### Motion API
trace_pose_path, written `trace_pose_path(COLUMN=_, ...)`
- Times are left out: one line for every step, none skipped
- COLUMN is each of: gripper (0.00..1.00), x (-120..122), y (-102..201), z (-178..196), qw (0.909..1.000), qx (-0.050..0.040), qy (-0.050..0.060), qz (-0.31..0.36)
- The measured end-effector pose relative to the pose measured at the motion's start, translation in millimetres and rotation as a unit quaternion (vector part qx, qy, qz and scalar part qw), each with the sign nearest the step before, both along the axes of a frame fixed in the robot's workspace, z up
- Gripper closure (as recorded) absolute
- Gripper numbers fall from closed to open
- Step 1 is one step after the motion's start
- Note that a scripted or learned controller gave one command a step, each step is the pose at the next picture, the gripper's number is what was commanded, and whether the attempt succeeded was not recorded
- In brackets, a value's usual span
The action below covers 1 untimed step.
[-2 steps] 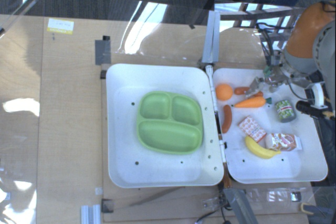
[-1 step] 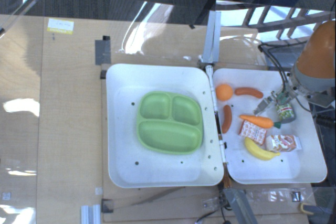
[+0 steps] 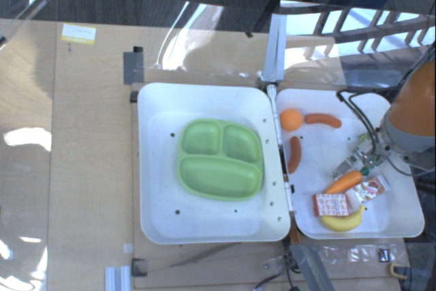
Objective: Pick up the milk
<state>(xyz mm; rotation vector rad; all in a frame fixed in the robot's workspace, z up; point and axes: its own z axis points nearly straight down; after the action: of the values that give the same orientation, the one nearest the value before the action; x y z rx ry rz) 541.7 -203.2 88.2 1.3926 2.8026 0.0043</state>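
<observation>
Using the green tray (image 3: 221, 159) as landmark, working near to far.

Nearest, off to the tray's right in the right bin (image 3: 402, 215): banana (image 3: 342, 221), curved, smooth yellow, lying against the bin's near wall. Touching its far side is the milk (image 3: 330, 203), a small boxy carton, white with red print, lying flat on the bin floor. Just right of the milk is a second small packet (image 3: 369, 189), white with red markings, tilted; can't tell what it is.

Next out: carrot (image 3: 344, 181), tapered, orange, lying diagonally just beyond the milk. Its thick end sits right under the gripper (image 3: 362, 161), metal fingers with green accents, hovering low over the carrot and packet. Fingers look spread apart, nothing between them. The milk is not grasped; the gripper is beyond and right of it, close but apart.

Tray itself: matte green plastic, rounded corners, three compartments (two small far, one wide near), centred in the left bin (image 3: 157, 215), which is shallow white plastic with rounded corners.

Farther right of the tray: brown sausage (image 3: 294, 153), stubby cylinder, lying near the divider between bins. Beyond it an orange (image 3: 291, 119), round, then a second sausage (image 3: 322, 120), reddish, lying crosswise just right of the orange.

Arm (image 3: 412, 116) enters from far right, orange band over grey, black cables looping off it.
</observation>
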Motion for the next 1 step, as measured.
trace_pose_path(gripper=0.0, x=-44.3, y=48.2, z=1.1, qw=0.9972, qx=-0.0005, qy=-0.001, qz=0.075)
